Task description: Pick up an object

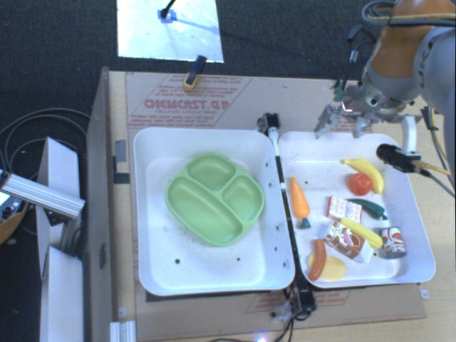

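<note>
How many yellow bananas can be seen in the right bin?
2. One banana lies near the far right side, touching the tomato. The other banana lies lower, on the carton. None seems hidden.

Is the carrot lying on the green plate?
No, the carrot lies in the right bin, apart from the green plate in the left bin.
</note>
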Motion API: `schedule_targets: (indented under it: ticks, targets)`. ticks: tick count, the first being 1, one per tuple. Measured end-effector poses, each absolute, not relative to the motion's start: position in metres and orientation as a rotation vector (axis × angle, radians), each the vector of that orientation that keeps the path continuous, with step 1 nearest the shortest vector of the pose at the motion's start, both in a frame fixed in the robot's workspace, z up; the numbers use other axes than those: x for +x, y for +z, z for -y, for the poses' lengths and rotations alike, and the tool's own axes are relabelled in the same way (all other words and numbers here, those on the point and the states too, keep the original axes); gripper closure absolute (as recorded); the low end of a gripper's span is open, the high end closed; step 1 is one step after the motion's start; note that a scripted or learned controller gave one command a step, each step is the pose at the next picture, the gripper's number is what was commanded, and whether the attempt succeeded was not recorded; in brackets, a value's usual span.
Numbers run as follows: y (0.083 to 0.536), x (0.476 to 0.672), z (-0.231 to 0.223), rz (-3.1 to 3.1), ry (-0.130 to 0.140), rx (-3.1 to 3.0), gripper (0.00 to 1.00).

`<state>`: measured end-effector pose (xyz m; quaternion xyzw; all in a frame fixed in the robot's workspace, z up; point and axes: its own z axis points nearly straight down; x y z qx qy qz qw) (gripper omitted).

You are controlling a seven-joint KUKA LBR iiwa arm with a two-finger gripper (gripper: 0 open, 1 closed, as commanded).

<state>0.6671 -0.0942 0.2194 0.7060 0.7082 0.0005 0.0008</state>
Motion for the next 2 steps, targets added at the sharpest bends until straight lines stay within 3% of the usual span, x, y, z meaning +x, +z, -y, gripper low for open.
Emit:
schedule_targets:
  ticks: [1,2]
  targets:
    - [0.175,0.652,0.152,-2.217,-0.005,2.225,0.0]
    - [0.095,0.644,0.171,-2.223,0.004,2.215,0.0]
